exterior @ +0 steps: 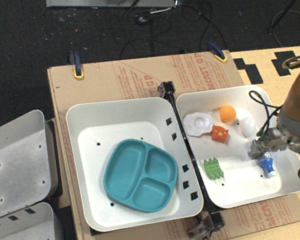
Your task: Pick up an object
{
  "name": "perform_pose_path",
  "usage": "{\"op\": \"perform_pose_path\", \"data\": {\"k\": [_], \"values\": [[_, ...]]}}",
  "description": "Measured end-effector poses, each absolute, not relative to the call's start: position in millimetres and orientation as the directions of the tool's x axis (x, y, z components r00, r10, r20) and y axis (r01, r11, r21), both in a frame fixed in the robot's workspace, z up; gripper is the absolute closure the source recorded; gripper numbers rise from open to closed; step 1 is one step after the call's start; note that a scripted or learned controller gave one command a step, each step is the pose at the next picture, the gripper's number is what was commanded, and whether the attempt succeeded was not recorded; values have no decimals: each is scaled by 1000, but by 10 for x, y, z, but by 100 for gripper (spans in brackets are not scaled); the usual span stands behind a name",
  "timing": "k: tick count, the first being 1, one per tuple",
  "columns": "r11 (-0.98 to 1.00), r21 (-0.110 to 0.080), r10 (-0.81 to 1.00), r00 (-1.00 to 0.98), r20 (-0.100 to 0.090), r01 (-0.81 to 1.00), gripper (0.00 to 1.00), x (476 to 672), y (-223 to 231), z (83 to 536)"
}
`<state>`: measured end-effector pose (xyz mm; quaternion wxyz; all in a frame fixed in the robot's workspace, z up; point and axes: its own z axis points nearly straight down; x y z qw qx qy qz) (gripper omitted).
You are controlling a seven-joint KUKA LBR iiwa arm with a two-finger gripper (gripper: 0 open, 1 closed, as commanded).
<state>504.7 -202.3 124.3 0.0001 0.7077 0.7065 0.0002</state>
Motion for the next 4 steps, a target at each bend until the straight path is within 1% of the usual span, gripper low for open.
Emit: {"op": "perform_pose_path", "data": {"k": [1, 2, 3, 4], "values": [[3, 5, 1000, -3, -2, 1000, 100, 5100, -1958, 1699], [4, 6, 1000, -4, -3, 1000, 100, 5209, -1986, 2265], [3, 4, 1000, -3, -2, 1000, 100, 5219, -1987, 2593], [7, 3, 1000, -7, 0, 1000, 100, 5444, -1548, 2632]]}}
